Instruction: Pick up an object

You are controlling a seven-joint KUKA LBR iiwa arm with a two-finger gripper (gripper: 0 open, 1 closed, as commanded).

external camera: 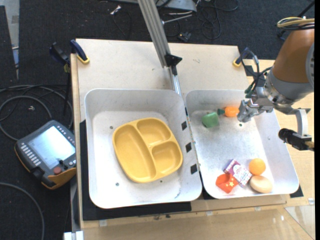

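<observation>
1. Near edge of the right bin [280,156]: a red packet [226,183], a pink-and-white wrapped packet [239,173], a beige egg-shaped item [261,184] and an orange ball [257,166] lie clustered together. Printing on the packets is too small to read.
2. Left bin [100,134]: a yellow divided plate [147,148] with three compartments rests near the centre.
3. Far part of the right bin: a green item [210,119] and a small orange item [231,111] lie close together, just left of the gripper [245,115].
4. The gripper is lowered at the bin's far right area. Whether its fingers are apart or together cannot be told; nothing is visibly held.
5. The counter [125,64] carries both bins. A metal pole [155,29] rises slantwise from its far side.
6. On the floor to the left lies a handheld control pendant [47,154] with a screen; its text is unreadable.
</observation>
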